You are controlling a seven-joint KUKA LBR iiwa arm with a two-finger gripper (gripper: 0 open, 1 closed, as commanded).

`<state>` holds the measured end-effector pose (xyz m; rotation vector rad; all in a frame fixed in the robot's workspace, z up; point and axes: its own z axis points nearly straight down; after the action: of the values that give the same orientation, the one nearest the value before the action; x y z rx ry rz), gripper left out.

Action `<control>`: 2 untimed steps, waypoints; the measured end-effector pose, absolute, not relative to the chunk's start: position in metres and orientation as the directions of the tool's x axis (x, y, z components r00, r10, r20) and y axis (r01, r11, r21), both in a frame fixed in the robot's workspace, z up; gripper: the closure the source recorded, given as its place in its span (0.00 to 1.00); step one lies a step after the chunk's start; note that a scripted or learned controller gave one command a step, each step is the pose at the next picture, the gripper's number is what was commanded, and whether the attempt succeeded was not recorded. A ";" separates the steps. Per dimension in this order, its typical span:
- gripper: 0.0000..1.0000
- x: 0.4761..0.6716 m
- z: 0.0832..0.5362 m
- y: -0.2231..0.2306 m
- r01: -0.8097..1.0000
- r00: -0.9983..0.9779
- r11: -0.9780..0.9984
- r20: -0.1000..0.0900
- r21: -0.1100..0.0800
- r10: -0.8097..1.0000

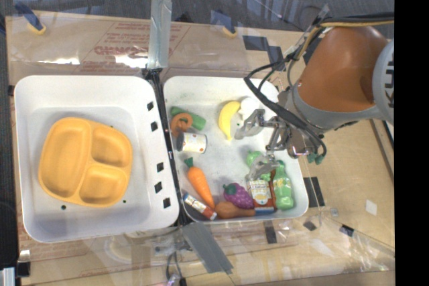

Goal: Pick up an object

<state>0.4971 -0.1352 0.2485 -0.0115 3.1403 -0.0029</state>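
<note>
The gripper (pixel 258 144) hangs over the right bin (pixel 201 87), and whether its metal fingers are spread or pressed together cannot be told from this slanted view; nothing is visibly pinched between them. Just below the jaws lie a small ketchup-style bottle (pixel 260 189) with a red label and, beside it, a green bottle (pixel 283 191). Up and to the left of the jaws rests a smooth yellow banana (pixel 230 118). Farther left are a white cup (pixel 193 142), an orange ring-shaped toy (pixel 181 122) and a tapered orange carrot (pixel 199 184); a knobbly purple grape bunch (pixel 238 195) sits down-left, near the bin's lower wall. Well to the left, the other bin (pixel 27 144) holds a glossy yellow divided plate (pixel 85 162) with three compartments.
</note>
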 end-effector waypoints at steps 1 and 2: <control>0.00 0.567 0.155 -0.167 -0.015 -1.000 1.000 0.007 0.002 -0.015; 0.00 0.612 0.090 -0.178 0.036 -0.999 0.999 0.002 0.001 0.036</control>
<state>0.6115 -0.1780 0.0898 0.0560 3.1434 0.0017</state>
